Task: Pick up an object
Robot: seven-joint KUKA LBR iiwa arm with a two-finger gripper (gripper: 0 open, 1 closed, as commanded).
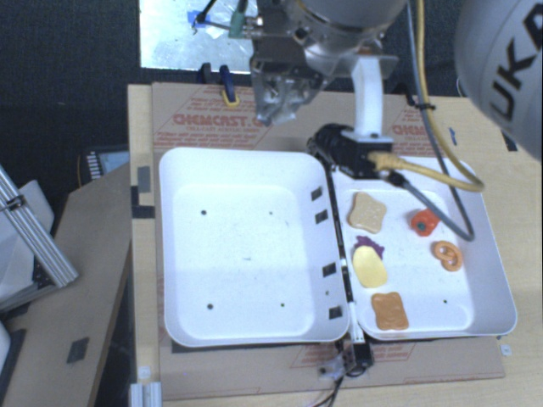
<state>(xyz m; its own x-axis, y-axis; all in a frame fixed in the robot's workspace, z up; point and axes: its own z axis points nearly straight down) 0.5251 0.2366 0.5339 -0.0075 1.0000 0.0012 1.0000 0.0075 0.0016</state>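
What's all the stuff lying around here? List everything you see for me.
bins: two, white, side by side on the bench
bread slice: one, pale tan, right bin, upper left
toast: one, brown, right bin, near front
yellow piece: one, right bin, between the breads
purple piece: one, touching the yellow piece's top
tomato: one, red, right bin
pretzel: one, orange-brown, right bin
arm: one, grey
gripper: one, metallic, above the bins' far edge

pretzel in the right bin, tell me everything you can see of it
The pretzel is small, orange-brown and glossy like a plastic toy, a twisted loop with pale holes. It lies flat on the right bin's floor near the far right side, just below the red piece, touching nothing else.
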